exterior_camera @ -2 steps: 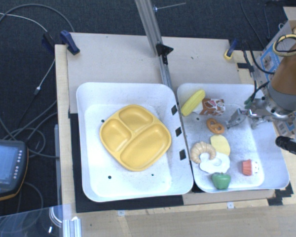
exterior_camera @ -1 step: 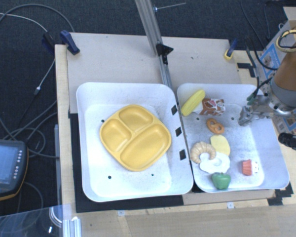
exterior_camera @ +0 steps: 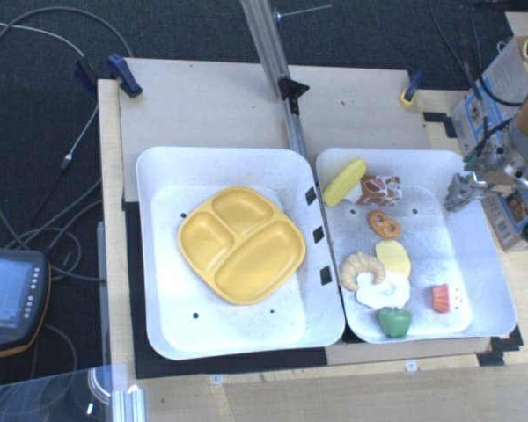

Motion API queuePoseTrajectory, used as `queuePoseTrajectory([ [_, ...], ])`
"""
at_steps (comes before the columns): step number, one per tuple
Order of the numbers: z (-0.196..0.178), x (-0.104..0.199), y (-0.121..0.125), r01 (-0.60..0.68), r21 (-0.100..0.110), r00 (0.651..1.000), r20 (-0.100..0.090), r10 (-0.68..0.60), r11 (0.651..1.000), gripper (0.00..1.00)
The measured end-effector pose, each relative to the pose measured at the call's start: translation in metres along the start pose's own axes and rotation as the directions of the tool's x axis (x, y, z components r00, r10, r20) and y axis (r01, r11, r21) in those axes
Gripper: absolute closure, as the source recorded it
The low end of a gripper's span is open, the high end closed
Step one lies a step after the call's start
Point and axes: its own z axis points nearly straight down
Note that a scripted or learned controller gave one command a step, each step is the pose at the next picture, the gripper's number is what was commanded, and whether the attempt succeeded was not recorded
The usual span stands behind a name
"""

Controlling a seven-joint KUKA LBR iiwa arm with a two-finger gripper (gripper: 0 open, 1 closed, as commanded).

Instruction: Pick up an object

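The right bin (exterior_camera: pixel 475 262) holds several toy foods: a yellow corn cob (exterior_camera: pixel 344 183), a brown and white piece (exterior_camera: pixel 381 188), a pretzel (exterior_camera: pixel 385 225), a croissant (exterior_camera: pixel 360 269), a pale yellow piece (exterior_camera: pixel 393 258), a white fried egg (exterior_camera: pixel 380 294), a green pepper (exterior_camera: pixel 393 322) and a small red piece (exterior_camera: pixel 441 298). My gripper (exterior_camera: pixel 460 193) hangs over the bin's upper right edge, well to the right of the brown and white piece. Nothing is seen held in it.
In the left bin (exterior_camera: pixel 158 183) lies a yellow divided plate (exterior_camera: pixel 241 244). A metal pole (exterior_camera: pixel 273 51) slants down to the gap between the bins. Blue clamps (exterior_camera: pixel 123 75) sit at the bench's back corners. Cables lie on the floor at left.
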Motion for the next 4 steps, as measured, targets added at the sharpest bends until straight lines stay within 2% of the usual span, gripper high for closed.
queuePoseTrajectory([
  [1, -0.055, 0.000, 0.002, 0.002, -0.001, 1.000, 0.000, -0.002, 1.000, 1.00],
  [2, -0.042, 0.052, 0.000, 0.006, 0.010, 1.000, -0.006, -0.006, 1.000, 1.00],
  [4, -0.027, 0.153, -0.017, 0.006, 0.011, 1.000, -0.006, -0.006, 1.000, 1.00],
])
